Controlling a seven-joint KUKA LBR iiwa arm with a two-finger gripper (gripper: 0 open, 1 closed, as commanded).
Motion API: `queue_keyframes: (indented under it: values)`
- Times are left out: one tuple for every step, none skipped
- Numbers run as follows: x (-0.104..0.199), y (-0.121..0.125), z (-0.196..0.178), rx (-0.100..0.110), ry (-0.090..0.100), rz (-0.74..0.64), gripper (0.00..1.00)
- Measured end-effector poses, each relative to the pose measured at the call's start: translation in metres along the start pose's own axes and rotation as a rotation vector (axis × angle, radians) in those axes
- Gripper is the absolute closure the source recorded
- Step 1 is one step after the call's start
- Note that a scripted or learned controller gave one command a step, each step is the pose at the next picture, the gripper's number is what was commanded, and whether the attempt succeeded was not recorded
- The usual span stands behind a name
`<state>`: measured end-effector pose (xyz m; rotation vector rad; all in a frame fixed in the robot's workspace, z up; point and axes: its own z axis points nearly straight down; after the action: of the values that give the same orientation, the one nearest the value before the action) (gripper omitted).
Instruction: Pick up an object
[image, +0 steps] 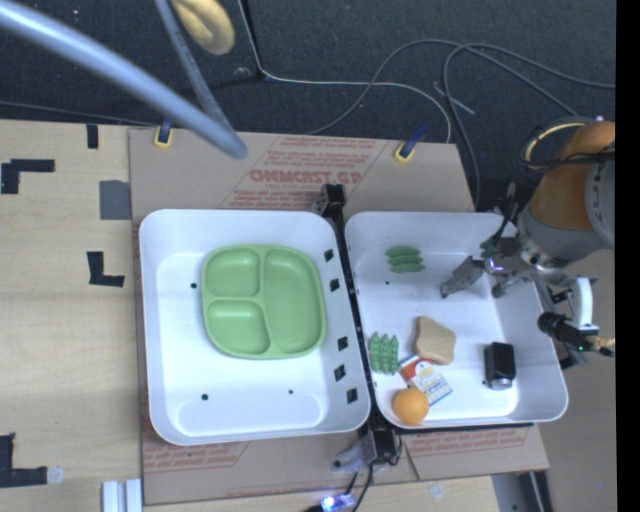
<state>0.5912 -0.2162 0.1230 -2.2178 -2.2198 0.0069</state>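
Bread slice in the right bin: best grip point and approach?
Take the bread slice across its two long flat edges, hand coming straight down. It lies flat with bare floor on its upper and right sides. The red-and-white packet crowds its lower edge and the green ridged piece sits to its left, so keep the fingers off those sides.

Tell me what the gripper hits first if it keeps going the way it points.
Probably bare floor of the right bin. The gripper angles down-left; the green pods lie above that line, though depth is unclear.
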Motion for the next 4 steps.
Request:
queue_keyframes:
  values:
    - [0.000,0.001,0.040,-0.006,-0.003,-0.001,0.00]
    - [0.000,0.002,0.026,-0.011,-0.005,-0.001,1.00]
    - [-0.006,0.000,-0.018,-0.006,0.001,0.000,1.00]
    - [0.004,-0.003,-0.065,-0.007,0.001,-0.001,1.00]
